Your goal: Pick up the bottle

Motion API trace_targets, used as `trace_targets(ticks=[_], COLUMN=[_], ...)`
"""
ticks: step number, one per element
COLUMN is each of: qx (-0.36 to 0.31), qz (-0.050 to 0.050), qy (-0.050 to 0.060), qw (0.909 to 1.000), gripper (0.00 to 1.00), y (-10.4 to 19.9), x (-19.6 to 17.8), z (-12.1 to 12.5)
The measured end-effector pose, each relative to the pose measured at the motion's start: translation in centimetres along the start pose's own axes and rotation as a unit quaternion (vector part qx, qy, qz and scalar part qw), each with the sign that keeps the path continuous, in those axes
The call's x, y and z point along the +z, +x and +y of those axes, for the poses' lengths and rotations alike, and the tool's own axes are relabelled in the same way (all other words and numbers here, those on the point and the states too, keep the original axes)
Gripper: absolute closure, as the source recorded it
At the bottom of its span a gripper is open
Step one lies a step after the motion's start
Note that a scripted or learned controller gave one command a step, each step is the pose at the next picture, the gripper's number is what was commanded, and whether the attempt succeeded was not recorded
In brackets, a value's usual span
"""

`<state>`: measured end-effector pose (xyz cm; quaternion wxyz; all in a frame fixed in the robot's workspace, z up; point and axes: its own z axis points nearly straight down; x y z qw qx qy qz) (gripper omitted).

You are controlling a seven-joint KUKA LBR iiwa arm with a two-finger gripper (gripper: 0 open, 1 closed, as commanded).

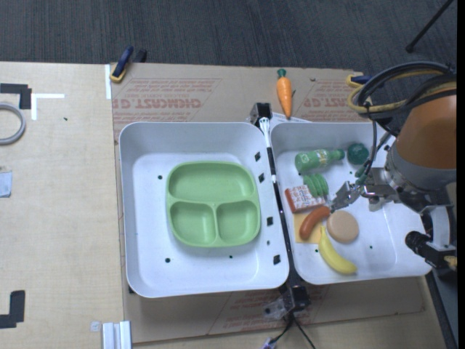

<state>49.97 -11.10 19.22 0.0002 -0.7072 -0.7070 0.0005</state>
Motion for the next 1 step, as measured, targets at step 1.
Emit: trace_targets(ticks=[1], qx=[0.001], qz=[0.0], qy=[0.0], qw=[1.0], gripper=[1.0], y=[-0.03], x=[-0.94], z=[0.03])
